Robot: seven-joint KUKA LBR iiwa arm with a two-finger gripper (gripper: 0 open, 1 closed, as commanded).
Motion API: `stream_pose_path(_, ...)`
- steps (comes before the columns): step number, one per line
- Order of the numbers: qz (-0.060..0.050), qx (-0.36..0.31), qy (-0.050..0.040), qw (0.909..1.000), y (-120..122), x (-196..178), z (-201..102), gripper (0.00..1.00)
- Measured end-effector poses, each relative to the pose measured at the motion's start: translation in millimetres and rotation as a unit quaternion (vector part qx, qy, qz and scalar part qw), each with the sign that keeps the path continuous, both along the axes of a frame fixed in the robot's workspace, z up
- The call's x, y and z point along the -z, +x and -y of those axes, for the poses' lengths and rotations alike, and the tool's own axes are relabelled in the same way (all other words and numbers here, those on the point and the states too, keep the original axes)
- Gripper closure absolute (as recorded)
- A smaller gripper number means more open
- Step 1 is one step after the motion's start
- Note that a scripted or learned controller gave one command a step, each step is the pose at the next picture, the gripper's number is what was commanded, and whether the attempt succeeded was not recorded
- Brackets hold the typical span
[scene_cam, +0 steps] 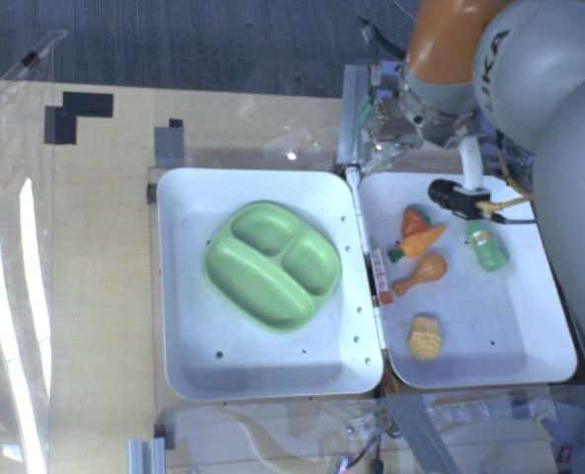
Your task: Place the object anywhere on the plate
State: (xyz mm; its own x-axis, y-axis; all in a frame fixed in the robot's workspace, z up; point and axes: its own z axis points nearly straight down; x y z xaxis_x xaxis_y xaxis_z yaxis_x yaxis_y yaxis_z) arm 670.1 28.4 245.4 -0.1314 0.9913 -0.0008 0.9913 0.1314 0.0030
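Left bin (189,354) holds the green plate (273,265), which has three compartments and sits roughly mid-bin, turned at an angle to the bin walls.

Right bin (500,344) holds all the loose items, and I can't tell which one is the target:
- orange carrot (423,240) with a green stub, lying on its side near the bin's left-back area
- small red-orange piece (412,221) just behind the carrot, touching or nearly touching it
- tan drumstick-shaped piece (421,273) just in front of the carrot, thin end pointing toward the divider between the bins
- green bottle (487,248) to the right of those three, lying flat
- yellow corn cob piece (424,337) nearer the front, apart from the rest

None of these touches the plate — the wall between the bins separates them from it.

The arm (544,57) comes in from the right, with its orange band (451,28) at the top of the view. The gripper (383,131) is at the back edge of the bins, over the right bin's back-left corner, close to where the two bins meet. It is well apart from the plate and behind the carrot group. The gripper's state can't be told because the wrist hardware hides it from this angle, and nothing is visibly held.

The worktop (85,294) is pale wood, with a clear panel standing along its left side.
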Motion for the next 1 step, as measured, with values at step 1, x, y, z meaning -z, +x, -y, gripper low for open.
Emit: stream_pose_path(1, 0.001, 0.042, -0.0003, 0.9991, 0.3, -2.1, 77.1, 1.00)
